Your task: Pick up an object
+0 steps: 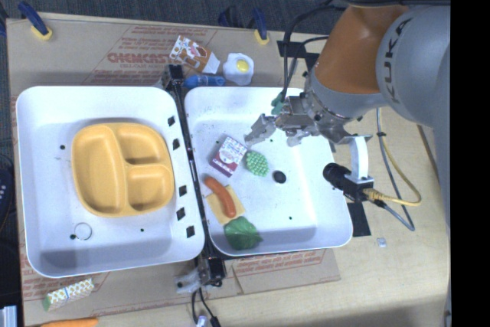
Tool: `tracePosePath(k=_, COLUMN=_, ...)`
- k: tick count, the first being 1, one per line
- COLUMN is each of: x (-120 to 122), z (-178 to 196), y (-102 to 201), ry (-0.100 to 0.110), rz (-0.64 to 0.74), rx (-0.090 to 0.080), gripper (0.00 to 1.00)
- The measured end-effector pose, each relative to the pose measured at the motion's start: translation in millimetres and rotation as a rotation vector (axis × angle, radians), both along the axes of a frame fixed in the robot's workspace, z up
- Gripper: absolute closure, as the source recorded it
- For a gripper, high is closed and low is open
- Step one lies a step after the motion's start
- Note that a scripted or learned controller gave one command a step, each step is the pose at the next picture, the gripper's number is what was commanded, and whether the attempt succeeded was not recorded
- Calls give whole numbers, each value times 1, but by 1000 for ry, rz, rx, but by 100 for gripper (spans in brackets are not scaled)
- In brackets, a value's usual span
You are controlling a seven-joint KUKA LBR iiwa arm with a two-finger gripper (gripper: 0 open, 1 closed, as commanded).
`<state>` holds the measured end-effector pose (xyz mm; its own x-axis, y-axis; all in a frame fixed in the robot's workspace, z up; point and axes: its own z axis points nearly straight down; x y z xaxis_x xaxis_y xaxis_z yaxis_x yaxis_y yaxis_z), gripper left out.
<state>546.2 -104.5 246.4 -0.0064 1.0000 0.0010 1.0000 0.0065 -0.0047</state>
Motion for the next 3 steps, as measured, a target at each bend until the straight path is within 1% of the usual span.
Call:
tracePosePath(k=1, x=42, z=-56, y=28, ry=2, rz=63, rx=-1, gripper=0)
tracePosePath(k=2, x=50, z=-151, y=9, ry=-8, rz=532, rx=-2, gripper=0)
tracePosePath(k=3, x=52, z=-139, y=11, ry=-13, rz=538, rx=-1, gripper=100)
